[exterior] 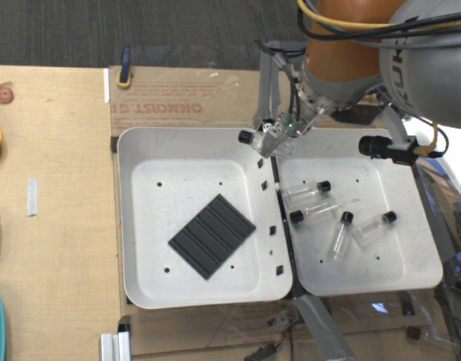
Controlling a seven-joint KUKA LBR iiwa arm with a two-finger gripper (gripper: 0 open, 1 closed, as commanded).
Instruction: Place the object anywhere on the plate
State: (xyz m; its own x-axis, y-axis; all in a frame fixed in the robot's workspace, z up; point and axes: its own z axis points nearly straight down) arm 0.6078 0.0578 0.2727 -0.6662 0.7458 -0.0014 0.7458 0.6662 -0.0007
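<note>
Gripper above bin divider; plate unobstructed, mid-bin.

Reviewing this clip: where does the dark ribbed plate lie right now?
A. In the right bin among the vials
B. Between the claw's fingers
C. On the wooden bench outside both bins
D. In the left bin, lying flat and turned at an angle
D: the dark ribbed plate lies flat on the floor of the left bin, turned diagonally, while the clear vials lie in the right bin.
</note>
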